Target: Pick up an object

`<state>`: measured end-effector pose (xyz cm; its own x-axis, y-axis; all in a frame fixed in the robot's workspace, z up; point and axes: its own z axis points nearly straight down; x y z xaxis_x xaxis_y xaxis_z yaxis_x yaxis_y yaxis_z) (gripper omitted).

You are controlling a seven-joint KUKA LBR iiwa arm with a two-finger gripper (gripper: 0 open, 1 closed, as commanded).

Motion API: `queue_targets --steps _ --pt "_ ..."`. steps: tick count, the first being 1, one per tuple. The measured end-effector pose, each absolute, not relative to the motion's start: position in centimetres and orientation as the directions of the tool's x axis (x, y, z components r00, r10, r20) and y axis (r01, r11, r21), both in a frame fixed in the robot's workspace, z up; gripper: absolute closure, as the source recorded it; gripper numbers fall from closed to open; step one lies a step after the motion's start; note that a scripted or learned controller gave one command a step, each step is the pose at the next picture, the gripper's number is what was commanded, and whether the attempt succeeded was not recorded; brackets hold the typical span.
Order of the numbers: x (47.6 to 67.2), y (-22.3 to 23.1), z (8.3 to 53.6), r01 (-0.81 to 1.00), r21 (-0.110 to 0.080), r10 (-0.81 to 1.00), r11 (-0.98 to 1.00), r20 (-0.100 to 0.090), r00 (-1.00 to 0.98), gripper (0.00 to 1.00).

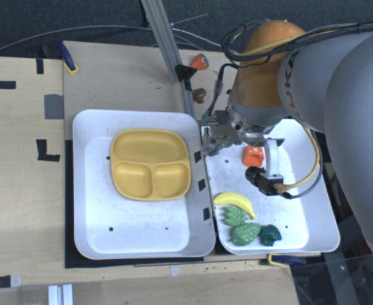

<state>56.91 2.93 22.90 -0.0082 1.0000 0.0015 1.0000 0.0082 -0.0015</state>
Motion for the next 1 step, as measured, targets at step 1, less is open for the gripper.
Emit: queue_targets --steps 1 --pt "56.07 8.42 22.31 1.000 -0.003 1.000 0.008 0.001 -0.008 1.00"
